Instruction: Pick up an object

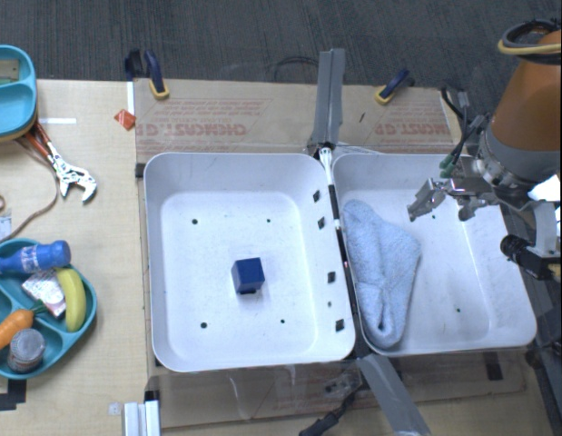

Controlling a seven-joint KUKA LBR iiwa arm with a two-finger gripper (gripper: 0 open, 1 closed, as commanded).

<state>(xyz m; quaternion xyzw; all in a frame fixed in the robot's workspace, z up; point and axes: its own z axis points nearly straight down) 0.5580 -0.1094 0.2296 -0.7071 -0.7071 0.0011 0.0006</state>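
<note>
A small dark blue cube [249,275] sits near the middle of the left bin [172,334]. A pale blue cloth [382,269] lies crumpled along the left side of the right bin [498,325]. My gripper [445,206] hangs over the upper part of the right bin, to the right of the cloth's top end. Its two dark fingers [423,205] are spread apart and open, with only the white bin floor showing between them. The arm's orange band [531,98] is at the far right.
A grey divider bar [330,98] runs between the bins. Left of the bins, a blue tray [88,316] holds a banana, a bottle, a carrot and a can. A wrench [70,178] and a teal container [10,89] lie further back. Two clamps [152,73] pin the cardboard.
</note>
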